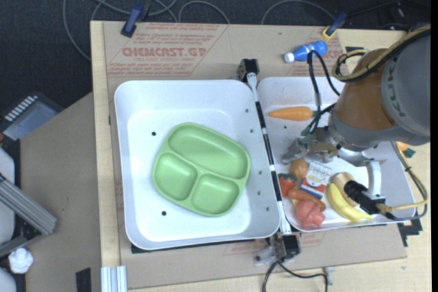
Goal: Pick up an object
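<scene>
- Two shallow white bins sit side by side on the bench: the left bin (137,113) and the right bin (287,89).
- Left bin: a green divided plate (200,169) with three compartments lies flat, roughly in the middle, turned at a slant to the bin walls.
- Right bin: a clutter of toy food lies toward the near end and along the wall shared with the left bin.
- A carrot (291,114) lies crosswise near the far end of the right bin, its pointed end toward the shared wall, apart from the rest.
- A banana (340,200) lies near the front of the right bin, with a dark part of the arm's hardware across its upper end.
- A red piece (309,213) rests at the front corner, just beside the banana; a small orange-red piece (287,184) lies close to the shared wall.
- A small white packet (316,174) with printed colours sits between the banana and the orange bits.
- The arm (383,99) reaches in from the right and hangs low over the right bin.
- The gripper (306,145) is down among the clutter, just below the carrot; whether the claw is wide, narrow or closed on anything cannot be told.
</scene>
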Controlling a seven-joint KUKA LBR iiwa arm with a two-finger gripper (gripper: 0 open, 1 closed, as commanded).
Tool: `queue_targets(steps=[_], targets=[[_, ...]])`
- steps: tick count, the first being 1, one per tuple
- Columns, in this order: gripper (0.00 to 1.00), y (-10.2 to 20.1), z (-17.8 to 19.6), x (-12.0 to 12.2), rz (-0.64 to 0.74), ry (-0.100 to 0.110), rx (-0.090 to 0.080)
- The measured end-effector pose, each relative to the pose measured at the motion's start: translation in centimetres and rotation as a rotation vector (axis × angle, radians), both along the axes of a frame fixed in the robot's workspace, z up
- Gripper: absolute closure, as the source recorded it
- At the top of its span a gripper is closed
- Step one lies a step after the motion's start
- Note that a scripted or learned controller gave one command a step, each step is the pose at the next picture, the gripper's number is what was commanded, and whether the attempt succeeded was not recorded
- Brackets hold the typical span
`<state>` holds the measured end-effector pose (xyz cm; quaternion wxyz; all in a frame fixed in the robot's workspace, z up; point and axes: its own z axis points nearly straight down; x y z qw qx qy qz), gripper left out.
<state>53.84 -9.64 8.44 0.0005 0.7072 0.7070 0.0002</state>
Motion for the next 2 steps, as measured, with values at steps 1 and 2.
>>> queue_targets(steps=[1, 2], targets=[[0.0, 0.38, -0.01, -2.99, -0.001, 0.003, 0.001], [1.0, 0.39, 0.97, -2.96, -0.001, 0.001, 0.0]])
